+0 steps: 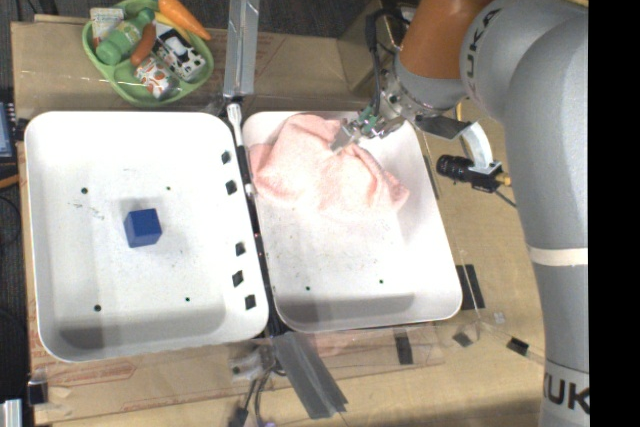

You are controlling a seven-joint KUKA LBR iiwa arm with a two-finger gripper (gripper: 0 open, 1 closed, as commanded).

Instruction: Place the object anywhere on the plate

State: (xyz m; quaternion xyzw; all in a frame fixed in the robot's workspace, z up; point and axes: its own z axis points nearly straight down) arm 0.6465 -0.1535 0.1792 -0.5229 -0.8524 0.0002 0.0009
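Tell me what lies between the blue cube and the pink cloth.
In the camera view, bare white floor of the left bin lies beside the cube, then the two bins' touching rims with black clips, then the cloth.

Two shallow white plastic bins side by side on brown bench (60, 40). Left bin (60, 245): small blue cube (143, 227) lying left of centre. Right bin (430, 275): crumpled pink cloth (320, 177) across far half. Grey arm (530, 85) with orange band reaches from bench's right edge; tool (358, 130) touching cloth's far right part. Green bowl of toy food (150, 47) at bench's far-left corner.
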